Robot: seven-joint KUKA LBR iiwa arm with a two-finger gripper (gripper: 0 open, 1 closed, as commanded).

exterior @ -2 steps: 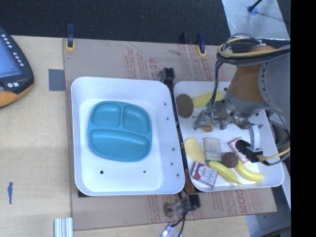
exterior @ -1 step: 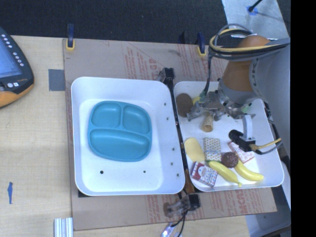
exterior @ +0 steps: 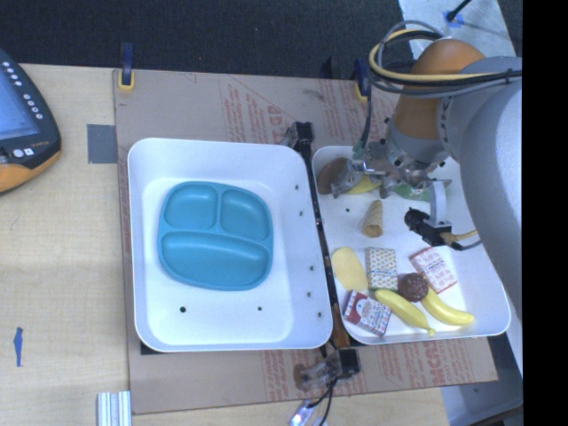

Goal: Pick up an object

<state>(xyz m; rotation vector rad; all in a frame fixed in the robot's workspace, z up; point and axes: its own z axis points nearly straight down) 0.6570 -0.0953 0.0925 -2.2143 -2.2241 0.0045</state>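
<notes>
My gripper (exterior: 383, 174) is down at the far end of the right bin (exterior: 486, 278), under the grey arm with its orange band. A small yellow piece (exterior: 361, 186) and a brown round thing (exterior: 330, 176) lie just to its left, close to the bin's far left corner. A tan cone (exterior: 373, 218) lies a little nearer than the gripper. Nothing shows between the gripper and any of these.
Near end of the right bin: a yellow lemon-like piece (exterior: 349, 269), checkered cracker (exterior: 382, 267), dark donut (exterior: 413, 286), two bananas (exterior: 404, 309) (exterior: 449, 311), two red packets (exterior: 433, 268) (exterior: 366, 312). The left bin (exterior: 151, 162) holds a blue divided plate (exterior: 216, 235).
</notes>
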